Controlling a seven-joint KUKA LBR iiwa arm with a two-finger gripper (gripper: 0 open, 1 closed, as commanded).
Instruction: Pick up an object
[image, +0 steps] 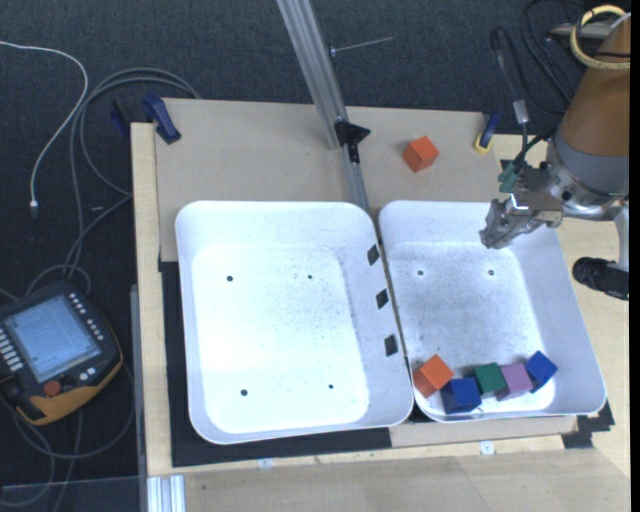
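Several small blocks lie in a row along the near edge of the right bin (560, 300): an orange block (434, 373), a dark blue block (461, 394), a green block (489, 379), a pink block (515, 378) and a blue block (540, 368). My gripper (497, 233) hangs over the bin's far right corner, well away from the blocks, with nothing seen between its fingers.
The left bin (200, 300) sits beside the right one. Another orange block (421, 152) lies on the bench behind the bins. A metal post (320, 75) slants up from between the bins. A teach pendant (50, 345) lies at far left.
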